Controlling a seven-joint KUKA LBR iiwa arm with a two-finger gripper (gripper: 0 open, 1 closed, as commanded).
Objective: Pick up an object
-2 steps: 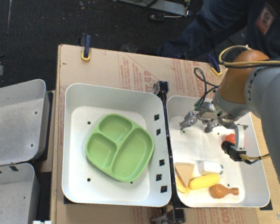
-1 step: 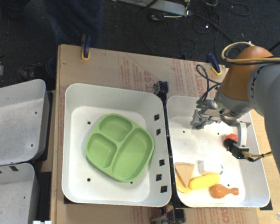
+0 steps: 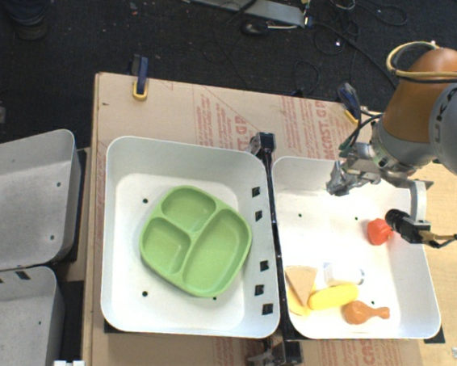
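One drumstick point(image 3: 365, 313), one banana point(image 3: 332, 297), one tomato point(image 3: 378, 231); pincer point(image 3: 344, 184) state unclear.

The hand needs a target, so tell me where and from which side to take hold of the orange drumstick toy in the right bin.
Grip the drumstick toy at its narrow shaft, which points right, rather than its rounded bulb on the left. It lies flat near the right bin's front wall, just right of the yellow piece, so coming straight down from above looks best. The hand is at the bin's far side.
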